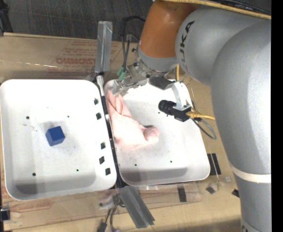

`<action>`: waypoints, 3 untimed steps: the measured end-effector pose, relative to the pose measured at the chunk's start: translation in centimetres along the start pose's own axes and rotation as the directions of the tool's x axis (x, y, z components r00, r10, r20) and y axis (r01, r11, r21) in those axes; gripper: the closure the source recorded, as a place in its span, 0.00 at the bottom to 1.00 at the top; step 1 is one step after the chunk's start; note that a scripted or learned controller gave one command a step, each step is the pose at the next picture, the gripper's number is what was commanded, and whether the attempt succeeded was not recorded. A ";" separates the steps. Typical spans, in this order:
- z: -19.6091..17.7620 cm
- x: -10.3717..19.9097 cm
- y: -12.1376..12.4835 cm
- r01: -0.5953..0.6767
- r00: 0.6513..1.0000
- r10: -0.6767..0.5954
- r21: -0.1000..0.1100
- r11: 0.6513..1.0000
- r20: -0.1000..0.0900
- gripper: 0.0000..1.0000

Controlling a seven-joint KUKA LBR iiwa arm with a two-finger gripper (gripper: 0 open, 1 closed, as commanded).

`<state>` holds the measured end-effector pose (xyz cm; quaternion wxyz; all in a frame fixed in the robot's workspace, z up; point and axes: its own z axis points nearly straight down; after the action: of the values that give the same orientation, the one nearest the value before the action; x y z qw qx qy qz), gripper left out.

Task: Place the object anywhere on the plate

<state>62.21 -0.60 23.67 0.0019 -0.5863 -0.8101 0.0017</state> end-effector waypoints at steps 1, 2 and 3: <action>-0.5 4.3 0.1 0.395 0.919 -0.395 -0.001 0.919 0.002 1.00; 0.2 10.3 0.1 0.727 0.687 -0.727 0.000 0.687 0.002 1.00; 0.4 15.3 0.0 0.938 0.346 -0.938 0.000 0.346 0.003 1.00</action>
<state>57.45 13.98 23.33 0.0011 -0.0178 -0.9998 0.0006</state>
